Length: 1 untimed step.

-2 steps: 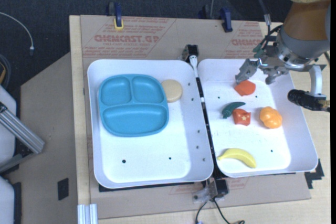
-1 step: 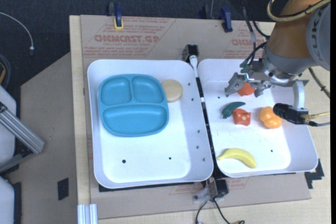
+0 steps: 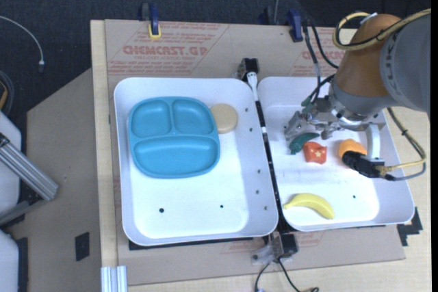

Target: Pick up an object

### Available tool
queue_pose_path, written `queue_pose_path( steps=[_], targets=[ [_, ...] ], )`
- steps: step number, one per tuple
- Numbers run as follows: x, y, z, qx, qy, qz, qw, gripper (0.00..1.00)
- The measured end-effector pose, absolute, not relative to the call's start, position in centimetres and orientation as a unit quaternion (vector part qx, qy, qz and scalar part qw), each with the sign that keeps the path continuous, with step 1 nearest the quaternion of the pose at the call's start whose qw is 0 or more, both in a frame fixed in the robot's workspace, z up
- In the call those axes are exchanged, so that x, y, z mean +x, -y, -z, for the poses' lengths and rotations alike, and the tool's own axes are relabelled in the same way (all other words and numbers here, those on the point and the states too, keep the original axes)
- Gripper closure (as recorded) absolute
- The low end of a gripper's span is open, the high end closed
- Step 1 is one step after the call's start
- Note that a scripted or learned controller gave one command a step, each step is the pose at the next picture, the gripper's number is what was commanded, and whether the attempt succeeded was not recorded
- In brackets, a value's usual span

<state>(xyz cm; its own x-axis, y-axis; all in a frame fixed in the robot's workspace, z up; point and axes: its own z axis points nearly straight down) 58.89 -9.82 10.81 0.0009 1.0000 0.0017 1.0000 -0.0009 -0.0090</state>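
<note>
The arm's gripper is down low in the right bin, near that bin's left wall, and I cannot tell if its fingers are open or shut from here. Right under it sits a small teal thing touching a red toy strawberry, so one of those looks like the pick. Both look light, hard and a bit slippery (like plastic play food), so a squeeze across the middle should work best. The big things come next: the left bin holds a blue plate with three parts by its far left corner, and a round tan cookie touches the plate. In the right bin a yellow banana lies near the front edge, well apart. A small orange piece sits just beside the strawberry and could get bumped.
</note>
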Motion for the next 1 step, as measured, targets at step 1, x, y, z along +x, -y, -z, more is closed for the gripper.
queue_pose_path(
  steps=[1],
  targets=[
    [58.8, 9.76, -8.27, -0.707, 0.707, -0.0015, 0.003, 0.0]
  ],
)
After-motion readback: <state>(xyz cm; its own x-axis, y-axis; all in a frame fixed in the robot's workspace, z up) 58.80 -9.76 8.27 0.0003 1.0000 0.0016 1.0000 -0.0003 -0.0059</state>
